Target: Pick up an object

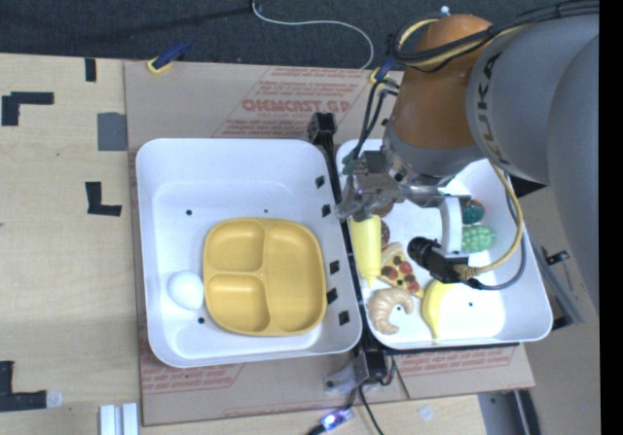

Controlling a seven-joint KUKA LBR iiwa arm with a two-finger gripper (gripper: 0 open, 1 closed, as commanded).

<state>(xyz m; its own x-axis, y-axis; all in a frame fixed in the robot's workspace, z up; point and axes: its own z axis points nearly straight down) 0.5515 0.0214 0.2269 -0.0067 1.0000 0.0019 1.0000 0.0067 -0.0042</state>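
My fingers [368, 198] are low over the right bin [516, 321], at its left wall, directly above the top end of a yellow cylinder [367, 245] (it looks like a toy corn or bottle). I cannot tell if they are spread or closed. Below the cylinder lie a pizza slice [397, 269] and a croissant [391, 307], with a yellow wedge [435, 308] just beside them. In the left bin [165, 170] rest a yellow divided plate [264, 276] and a white egg [185, 289].
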